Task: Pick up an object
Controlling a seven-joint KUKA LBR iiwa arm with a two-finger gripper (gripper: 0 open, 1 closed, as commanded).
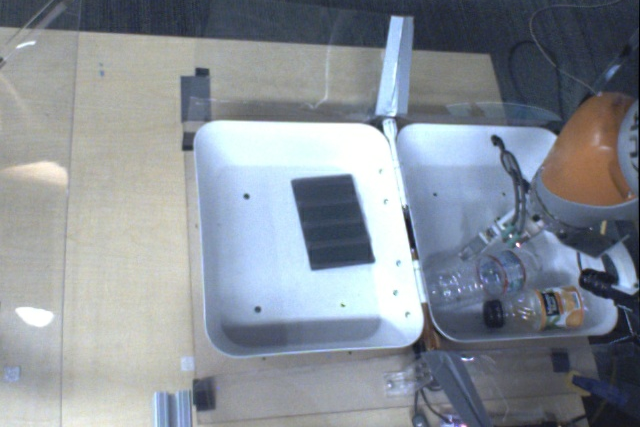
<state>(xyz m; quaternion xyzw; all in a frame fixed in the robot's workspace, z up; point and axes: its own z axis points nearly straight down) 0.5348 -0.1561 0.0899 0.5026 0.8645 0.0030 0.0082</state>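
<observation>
- Although several things lie in the right bin (440, 165), the likeliest target is the clear plastic bottle (470, 277) lying on its side just left of the gripper (510, 237); I judge it light, thin-walled, slippery and easily crushed.
- Just below the clear plastic bottle lies a small bottle with a black cap and yellow label (535, 309), probably stiffer and heavier; its mid-body looks the safest place to grip.
- Whether the gripper is wide or narrow, or holds anything, I cannot tell: glare and the transparent plastic blur it.
- Well left of the clear plastic bottle, a flat dark ribbed pad (333, 221) lies in the left bin (230, 245); it offers little edge to pinch.
- The arm (590, 160) covers the bin's right corner, and the clear bottle's outline is hard to trace.
</observation>
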